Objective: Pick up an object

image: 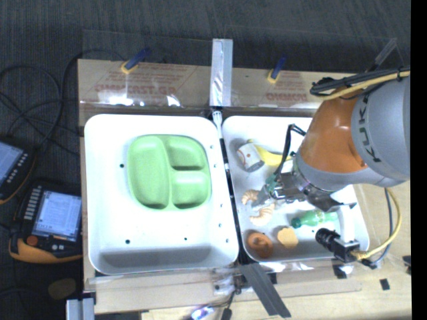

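Observation:
My gripper (275,191) hangs low over the middle of the right bin (232,179), under the grey and orange arm. Just left of it lie two small tan, shell-like pieces (252,196) (263,212). A green bottle-shaped toy (311,219) lies below and to the right of the gripper. Farther back sit a small white and grey cup (248,155) and a yellow banana (271,156), the banana partly hidden by the arm. At the front of the bin rest a brown round piece (260,244) and a tan-orange piece (287,237).
The left bin (100,199) holds a green divided plate (168,171). A raised wall separates the two bins. The arm covers the right half of the right bin. Tablets and cables lie on the floor at far left.

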Tool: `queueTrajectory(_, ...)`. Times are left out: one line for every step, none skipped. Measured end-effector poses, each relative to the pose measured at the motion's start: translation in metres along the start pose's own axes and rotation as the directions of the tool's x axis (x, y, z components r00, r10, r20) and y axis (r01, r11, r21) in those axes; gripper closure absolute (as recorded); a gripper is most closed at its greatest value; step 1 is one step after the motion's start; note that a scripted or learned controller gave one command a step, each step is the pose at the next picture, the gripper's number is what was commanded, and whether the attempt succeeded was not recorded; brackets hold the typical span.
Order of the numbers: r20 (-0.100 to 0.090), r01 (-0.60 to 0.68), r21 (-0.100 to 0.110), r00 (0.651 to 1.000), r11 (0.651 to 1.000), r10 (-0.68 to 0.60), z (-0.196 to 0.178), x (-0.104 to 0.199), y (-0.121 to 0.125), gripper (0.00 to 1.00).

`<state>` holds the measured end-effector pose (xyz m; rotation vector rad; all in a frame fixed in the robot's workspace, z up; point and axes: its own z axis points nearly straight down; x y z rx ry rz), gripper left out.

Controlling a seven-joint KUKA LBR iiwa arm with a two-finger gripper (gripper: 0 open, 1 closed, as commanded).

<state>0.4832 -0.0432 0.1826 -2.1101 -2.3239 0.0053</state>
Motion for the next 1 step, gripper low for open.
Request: queueTrajectory(0.001, -0.018, -0.001, 1.0, 1.0, 0.018, -0.044, 0.0243, 0.0026, 1.0)
